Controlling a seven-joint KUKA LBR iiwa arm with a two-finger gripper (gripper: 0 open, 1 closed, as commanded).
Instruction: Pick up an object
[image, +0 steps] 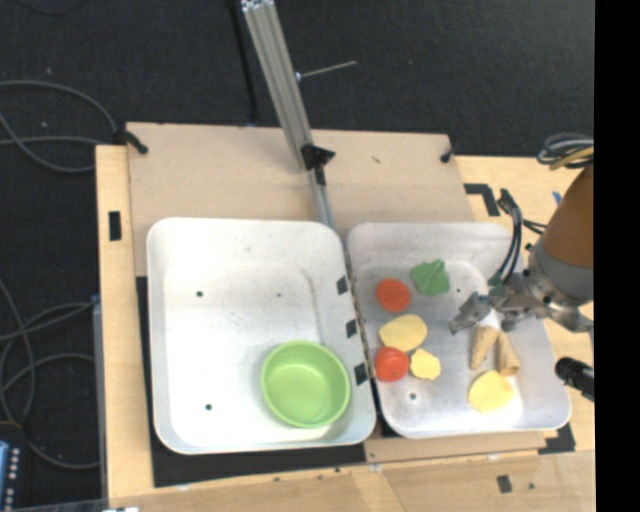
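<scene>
1. A smooth, round green bowl sits at five o'clock in the left bin.
2. In the right bin, two tan cone-shaped pieces lie at three o'clock.
3. The gripper hovers just above them, metal fingers spread wide, holding nothing.

arm at right, claw lowered

Green bowl sits in the left bin; the gripper hangs above the right bin's toys
</scene>
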